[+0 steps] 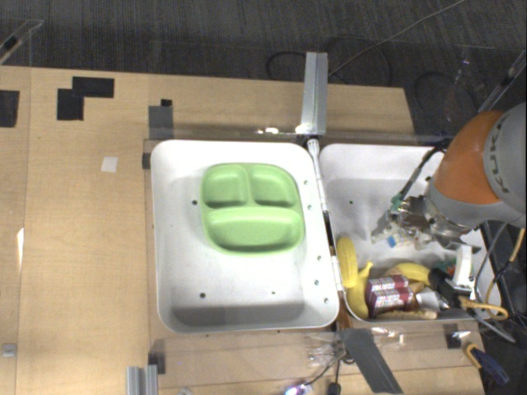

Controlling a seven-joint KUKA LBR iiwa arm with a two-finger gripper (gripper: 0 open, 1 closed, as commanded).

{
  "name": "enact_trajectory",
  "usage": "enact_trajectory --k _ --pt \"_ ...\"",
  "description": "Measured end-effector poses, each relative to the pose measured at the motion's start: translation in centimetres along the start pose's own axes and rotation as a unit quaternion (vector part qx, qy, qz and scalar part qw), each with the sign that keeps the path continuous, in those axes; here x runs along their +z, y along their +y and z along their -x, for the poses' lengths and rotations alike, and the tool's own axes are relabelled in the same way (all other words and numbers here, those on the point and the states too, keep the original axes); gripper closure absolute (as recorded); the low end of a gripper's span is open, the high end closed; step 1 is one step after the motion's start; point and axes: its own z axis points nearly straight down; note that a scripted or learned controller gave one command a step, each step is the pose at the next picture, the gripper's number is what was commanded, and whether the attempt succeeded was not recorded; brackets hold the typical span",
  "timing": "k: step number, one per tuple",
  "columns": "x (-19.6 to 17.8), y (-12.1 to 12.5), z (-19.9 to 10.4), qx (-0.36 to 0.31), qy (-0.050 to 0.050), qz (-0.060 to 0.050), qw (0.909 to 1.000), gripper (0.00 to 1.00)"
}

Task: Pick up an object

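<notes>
With the gripper [394, 230] low at centre right, its jaws too blurred to tell, descend squarely onto the banana [350, 274] below.

Bright, even overhead light washes both white bins [165, 245] nearly flat — the left one's rim glares pale. A soft grey shadow pools along that bin's near inner wall, below the green tray [251, 206], whose glossy surface shows mild sheen. Above the bins the carpet falls dark and grainy. Right of the bins, the arm [486, 171] looks slightly soft — detail around its wrist smears, and straight edges bow a little near the corners.
</notes>
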Motion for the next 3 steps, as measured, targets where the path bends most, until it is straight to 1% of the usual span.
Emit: enact_trajectory --k 1,2,3 --pt "1.6 7.7 0.2 0.008 0.000 0.004 1.0000 0.00" --pt "1.6 8.2 2.8 -0.050 -0.001 0.004 0.9987 0.00" --pt "-2.7 11.2 3.5 -0.124 -0.001 0.002 0.9923 0.00"
